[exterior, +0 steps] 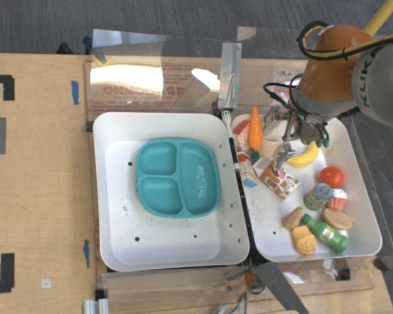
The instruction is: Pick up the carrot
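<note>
The carrot [255, 131] is orange with a green tip and lies upright along the far left side of the right bin [363, 237], close to the wall shared with the left bin. My gripper [295, 138] hangs over the back of the right bin, just right of the carrot and apart from it, under the orange wrist band. A yellow banana [306, 156] lies right under and beside the gripper. Nothing shows held in it.
The right bin also holds a small printed carton [280, 180], a red tomato [331, 175], a grey can [319, 195], a green bottle [329, 235], corn [305, 243] and other toy food. A teal divided plate [179, 177] lies in the left bin [111, 241].
</note>
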`<state>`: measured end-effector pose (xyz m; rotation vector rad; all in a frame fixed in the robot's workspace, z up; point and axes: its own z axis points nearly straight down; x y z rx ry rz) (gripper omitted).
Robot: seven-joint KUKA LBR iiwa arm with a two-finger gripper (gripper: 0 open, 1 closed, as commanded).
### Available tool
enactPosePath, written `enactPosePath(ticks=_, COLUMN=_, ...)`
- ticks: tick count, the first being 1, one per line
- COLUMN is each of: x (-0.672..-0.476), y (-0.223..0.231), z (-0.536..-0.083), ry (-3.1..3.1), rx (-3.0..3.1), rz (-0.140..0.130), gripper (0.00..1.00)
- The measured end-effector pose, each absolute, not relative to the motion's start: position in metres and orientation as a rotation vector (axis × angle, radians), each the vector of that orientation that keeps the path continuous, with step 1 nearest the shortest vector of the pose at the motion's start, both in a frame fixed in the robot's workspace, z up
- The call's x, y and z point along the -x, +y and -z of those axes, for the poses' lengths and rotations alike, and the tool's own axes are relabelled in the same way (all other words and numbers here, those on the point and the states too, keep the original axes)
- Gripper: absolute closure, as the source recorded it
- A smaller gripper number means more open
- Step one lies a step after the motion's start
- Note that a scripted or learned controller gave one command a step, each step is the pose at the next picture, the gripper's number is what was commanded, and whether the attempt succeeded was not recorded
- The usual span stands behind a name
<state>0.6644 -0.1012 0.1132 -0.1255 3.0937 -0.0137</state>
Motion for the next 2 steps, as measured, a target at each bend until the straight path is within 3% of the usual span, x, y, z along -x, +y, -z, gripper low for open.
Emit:
enactPosePath(ticks=1, x=-0.672, y=-0.096, z=-0.094, ry=2.998, rx=0.880, rz=0.009, gripper=0.00)
enactPosePath(ticks=2, x=-0.651, y=-0.100, z=-0.095, ry=2.852, rx=1.273, rz=0.014, gripper=0.00)
